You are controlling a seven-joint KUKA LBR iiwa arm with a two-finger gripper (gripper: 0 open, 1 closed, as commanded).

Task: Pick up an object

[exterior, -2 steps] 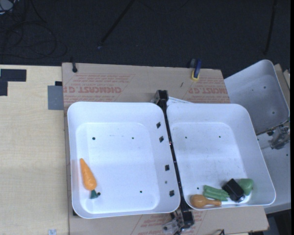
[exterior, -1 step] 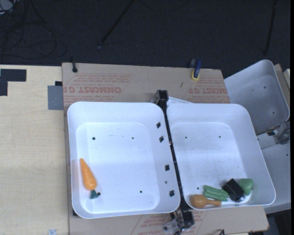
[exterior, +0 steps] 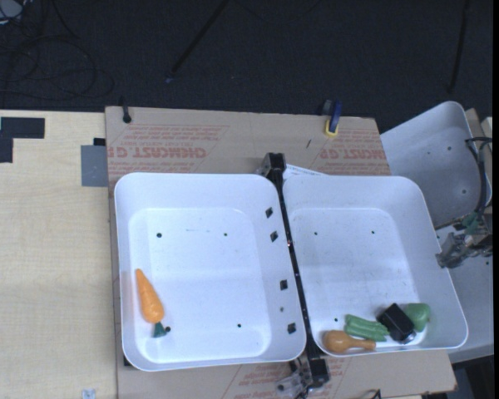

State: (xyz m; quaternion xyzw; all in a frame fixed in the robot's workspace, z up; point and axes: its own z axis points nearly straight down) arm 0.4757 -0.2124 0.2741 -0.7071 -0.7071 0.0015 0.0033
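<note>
An orange carrot [exterior: 148,297] with a small green stem lies at the front left of the left bin [exterior: 191,191]. In the front right corner of the right bin [exterior: 358,191] a black block [exterior: 396,322] rests against a green vegetable [exterior: 417,314]. A green pod [exterior: 366,327] and an orange-yellow pear-shaped piece [exterior: 346,342] lie beside them. My gripper [exterior: 452,254] sits just outside the right bin's right rim, small and dark against the arm, apart from all the objects.
A black divider [exterior: 284,260] runs between the two bins. The grey arm body [exterior: 432,152] rises at the right. Brown cardboard [exterior: 233,144] lies under the bins, with a yellow and blue clamp [exterior: 332,120] at its far edge.
</note>
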